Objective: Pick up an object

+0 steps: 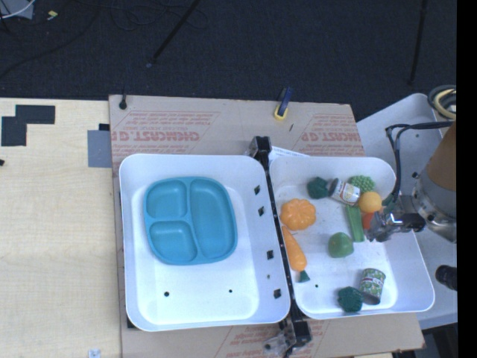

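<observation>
Nearest, a small can point(372, 285) lies beside a dark green piece point(349, 299) in the right bin point(406, 274). Farther right, the gripper point(379, 226) hangs by a yellow fruit point(370, 201); its state I cannot tell.

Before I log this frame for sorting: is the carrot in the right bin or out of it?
In. The carrot lies flat on the right bin's floor, along its left wall, below the orange pumpkin.

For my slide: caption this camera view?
Gripper hovers in the right bin among toy foods; blue divided plate in left bin.
</observation>
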Available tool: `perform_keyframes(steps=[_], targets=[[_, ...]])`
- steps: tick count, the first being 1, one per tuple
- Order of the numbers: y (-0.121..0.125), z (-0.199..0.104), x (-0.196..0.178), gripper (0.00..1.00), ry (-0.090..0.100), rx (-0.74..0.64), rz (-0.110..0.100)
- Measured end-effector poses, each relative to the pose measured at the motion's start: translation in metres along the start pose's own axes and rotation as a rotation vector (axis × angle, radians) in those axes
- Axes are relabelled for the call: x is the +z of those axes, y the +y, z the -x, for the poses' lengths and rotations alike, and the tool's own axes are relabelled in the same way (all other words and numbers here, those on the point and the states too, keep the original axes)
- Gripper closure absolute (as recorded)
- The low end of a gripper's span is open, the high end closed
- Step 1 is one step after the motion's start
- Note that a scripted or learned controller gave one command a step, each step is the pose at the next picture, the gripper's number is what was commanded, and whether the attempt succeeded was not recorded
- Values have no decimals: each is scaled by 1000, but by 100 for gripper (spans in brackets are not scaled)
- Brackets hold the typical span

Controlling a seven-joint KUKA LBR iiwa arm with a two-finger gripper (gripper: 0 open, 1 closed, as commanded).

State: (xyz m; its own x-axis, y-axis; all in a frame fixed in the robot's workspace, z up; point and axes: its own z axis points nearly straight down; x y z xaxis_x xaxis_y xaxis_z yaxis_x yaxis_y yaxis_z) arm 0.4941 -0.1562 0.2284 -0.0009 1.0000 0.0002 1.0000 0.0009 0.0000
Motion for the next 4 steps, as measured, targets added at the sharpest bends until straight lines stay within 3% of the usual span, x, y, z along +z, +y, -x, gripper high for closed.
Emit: perform_keyframes(steps=[4], targets=[[77, -181, -9, 100, 1, -4, -2]])
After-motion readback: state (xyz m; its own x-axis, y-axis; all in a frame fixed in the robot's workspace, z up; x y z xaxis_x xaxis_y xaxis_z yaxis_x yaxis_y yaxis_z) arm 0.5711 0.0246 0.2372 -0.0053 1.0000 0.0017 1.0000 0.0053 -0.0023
